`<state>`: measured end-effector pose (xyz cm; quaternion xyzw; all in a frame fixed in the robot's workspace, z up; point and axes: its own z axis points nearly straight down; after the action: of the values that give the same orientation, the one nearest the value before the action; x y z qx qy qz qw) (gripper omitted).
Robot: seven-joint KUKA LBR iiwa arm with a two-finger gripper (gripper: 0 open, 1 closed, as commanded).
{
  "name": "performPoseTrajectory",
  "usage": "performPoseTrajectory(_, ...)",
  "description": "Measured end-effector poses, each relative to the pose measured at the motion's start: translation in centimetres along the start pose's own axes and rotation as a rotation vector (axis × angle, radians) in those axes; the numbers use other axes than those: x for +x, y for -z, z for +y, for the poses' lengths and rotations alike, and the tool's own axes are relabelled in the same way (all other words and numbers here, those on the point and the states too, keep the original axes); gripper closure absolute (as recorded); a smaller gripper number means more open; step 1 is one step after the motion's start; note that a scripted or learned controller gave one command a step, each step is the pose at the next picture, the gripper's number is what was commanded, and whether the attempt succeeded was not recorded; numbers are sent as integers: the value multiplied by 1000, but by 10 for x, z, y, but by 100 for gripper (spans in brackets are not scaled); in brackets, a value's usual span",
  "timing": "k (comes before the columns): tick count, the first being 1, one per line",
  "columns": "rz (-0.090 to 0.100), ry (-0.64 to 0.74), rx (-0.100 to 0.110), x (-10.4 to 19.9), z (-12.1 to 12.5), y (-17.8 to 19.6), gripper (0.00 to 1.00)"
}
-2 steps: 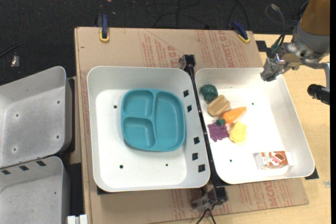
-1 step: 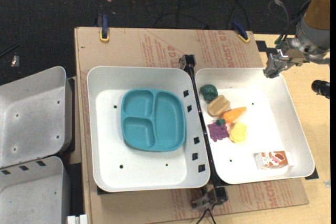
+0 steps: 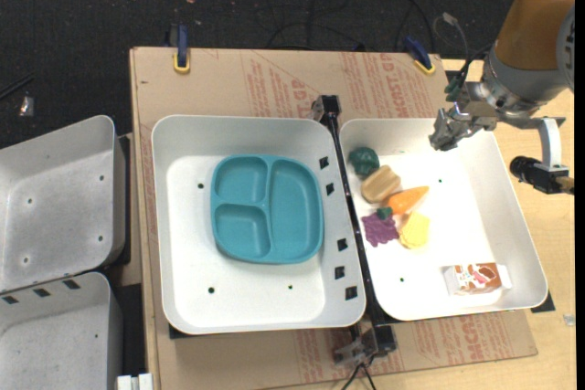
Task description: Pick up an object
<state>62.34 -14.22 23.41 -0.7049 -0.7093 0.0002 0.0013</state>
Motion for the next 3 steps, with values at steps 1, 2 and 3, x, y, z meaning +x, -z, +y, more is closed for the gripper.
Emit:
performPoseTrajectory(1,0,0,-1,44,-10,-6,100)
performPoseTrajectory(2,0,0,1,88,-23,-13,100)
performPoseTrajectory(3,1,1,-1,137,-35,-2,100)
